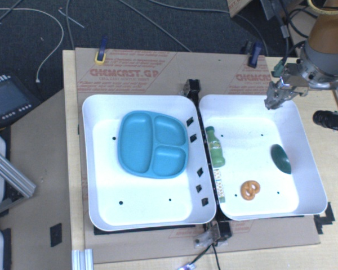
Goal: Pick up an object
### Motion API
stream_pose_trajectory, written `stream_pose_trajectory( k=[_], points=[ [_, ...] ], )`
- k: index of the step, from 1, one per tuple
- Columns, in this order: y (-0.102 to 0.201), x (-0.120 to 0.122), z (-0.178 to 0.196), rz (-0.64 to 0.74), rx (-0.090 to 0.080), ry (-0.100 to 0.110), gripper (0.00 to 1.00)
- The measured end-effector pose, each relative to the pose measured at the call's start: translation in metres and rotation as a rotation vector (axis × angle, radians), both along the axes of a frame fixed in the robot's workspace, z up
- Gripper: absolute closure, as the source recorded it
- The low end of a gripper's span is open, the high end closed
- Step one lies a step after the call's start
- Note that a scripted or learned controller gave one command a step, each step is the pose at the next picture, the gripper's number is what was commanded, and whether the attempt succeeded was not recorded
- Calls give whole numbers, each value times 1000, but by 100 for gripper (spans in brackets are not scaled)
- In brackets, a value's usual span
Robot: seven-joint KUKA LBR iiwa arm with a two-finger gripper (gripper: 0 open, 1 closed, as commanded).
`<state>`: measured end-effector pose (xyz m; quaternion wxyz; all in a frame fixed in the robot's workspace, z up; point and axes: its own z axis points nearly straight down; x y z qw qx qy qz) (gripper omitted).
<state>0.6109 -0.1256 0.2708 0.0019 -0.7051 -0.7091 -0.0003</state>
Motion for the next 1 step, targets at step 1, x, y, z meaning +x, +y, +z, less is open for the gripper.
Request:
stream_pose_trajectory(
  k=[1],
  points=[
    [55,-20,-17,0,0,2,100]
  ],
)
